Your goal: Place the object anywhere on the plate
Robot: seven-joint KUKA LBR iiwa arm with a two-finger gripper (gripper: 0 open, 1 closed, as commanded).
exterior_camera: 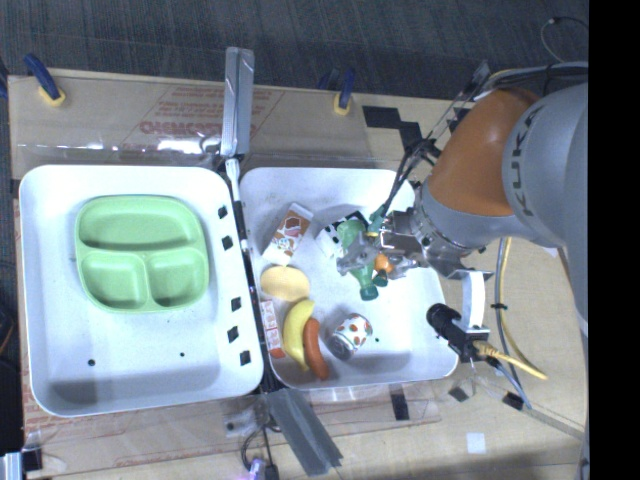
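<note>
green plate point(143, 252) in left bin point(40, 298) | banana point(296, 332), toys in right bin point(420, 363)

A workbench point(120, 108) topped with pale brown cardboard fills most of the view from above; beyond the bench's far edge lies dark grey carpet point(300, 13) with a fine ribbed weave; two blue clamps point(44, 78) grip that far edge, one near the left corner and one point(345, 90) towards the middle; faded red printing point(180, 113) runs across the cardboard between them; black tape patches point(385, 120) sit right of the middle clamp; light is even and soft, with faint shadows.
</note>
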